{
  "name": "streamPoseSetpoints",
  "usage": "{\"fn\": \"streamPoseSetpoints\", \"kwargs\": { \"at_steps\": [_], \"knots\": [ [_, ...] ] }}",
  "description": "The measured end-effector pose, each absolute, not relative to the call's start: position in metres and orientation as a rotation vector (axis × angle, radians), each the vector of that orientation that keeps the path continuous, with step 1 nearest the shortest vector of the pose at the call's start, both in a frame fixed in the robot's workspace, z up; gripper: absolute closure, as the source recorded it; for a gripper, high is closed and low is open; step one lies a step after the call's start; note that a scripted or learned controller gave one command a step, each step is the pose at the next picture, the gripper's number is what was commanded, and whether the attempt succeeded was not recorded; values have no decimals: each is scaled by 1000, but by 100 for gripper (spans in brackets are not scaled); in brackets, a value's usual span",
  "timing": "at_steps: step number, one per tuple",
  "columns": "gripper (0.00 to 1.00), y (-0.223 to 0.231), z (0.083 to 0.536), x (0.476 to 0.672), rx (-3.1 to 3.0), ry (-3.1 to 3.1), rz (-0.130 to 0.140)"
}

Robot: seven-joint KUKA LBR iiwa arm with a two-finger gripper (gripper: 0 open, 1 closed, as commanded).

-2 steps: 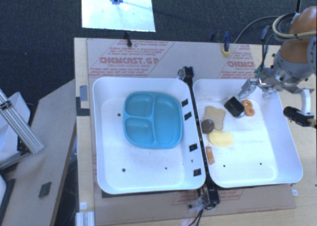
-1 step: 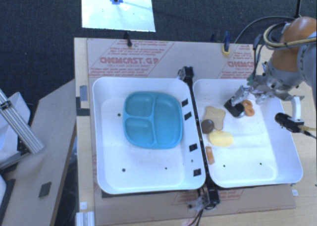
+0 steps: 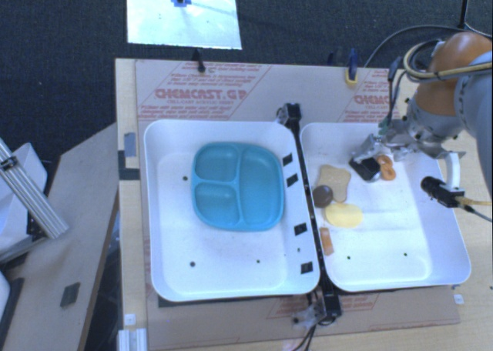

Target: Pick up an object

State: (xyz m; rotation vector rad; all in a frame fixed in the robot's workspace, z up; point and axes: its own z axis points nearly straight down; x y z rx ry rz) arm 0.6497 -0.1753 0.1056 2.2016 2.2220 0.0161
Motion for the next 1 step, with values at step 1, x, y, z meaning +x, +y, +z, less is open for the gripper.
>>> {"fn": "streamPoseSetpoints", "kwargs": {
  "at_steps": [1],
  "knots": [
    [100,-174,120,653,2194,2219,31]
  ]
}}
